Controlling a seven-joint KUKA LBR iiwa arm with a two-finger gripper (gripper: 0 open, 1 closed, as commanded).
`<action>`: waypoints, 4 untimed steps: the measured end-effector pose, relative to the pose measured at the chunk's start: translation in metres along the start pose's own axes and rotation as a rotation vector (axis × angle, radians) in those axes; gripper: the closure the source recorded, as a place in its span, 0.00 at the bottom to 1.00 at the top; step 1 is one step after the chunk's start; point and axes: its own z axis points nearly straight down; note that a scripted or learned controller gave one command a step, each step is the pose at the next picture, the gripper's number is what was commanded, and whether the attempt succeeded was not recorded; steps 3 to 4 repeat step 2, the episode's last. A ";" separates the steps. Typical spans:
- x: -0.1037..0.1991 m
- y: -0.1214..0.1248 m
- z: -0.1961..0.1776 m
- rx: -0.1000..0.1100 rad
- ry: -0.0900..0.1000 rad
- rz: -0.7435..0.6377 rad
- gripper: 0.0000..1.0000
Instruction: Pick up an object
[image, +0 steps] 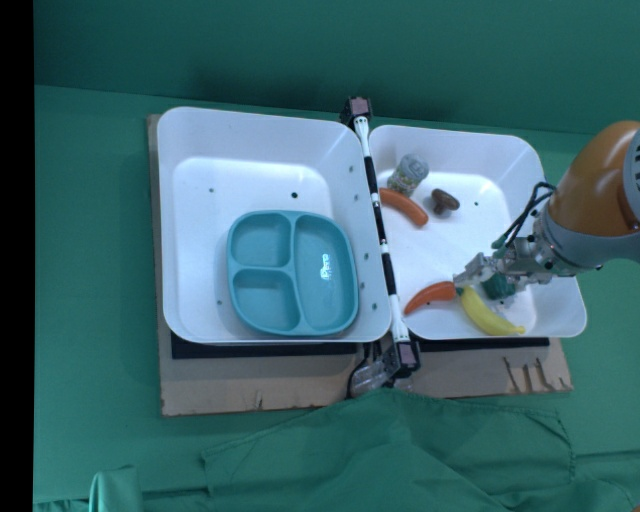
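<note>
Fingers (487, 283) state can't tell, over banana (489, 313) in rt bin (560, 315), green cloth (90, 250) on bench

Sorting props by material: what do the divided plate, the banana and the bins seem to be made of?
Divided plate: glossy teal moulded plastic, judging by the bright glare spot. Banana: probably a plastic toy, uniformly yellow and smooth. Bins: white rigid plastic with a satin sheen, rounded moulded corners.

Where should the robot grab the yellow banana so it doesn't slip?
Probably across the middle of the banana, coming straight down from above. It lies flat in the right bin, and its narrow curved body is easiest to span there. The pincer is beside its upper end.
</note>
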 end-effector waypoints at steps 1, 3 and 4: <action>-0.002 0.001 -0.012 -0.006 -0.003 0.004 1.00; 0.056 0.010 -0.158 0.021 0.009 -0.001 1.00; 0.056 0.010 -0.158 0.021 0.009 -0.001 1.00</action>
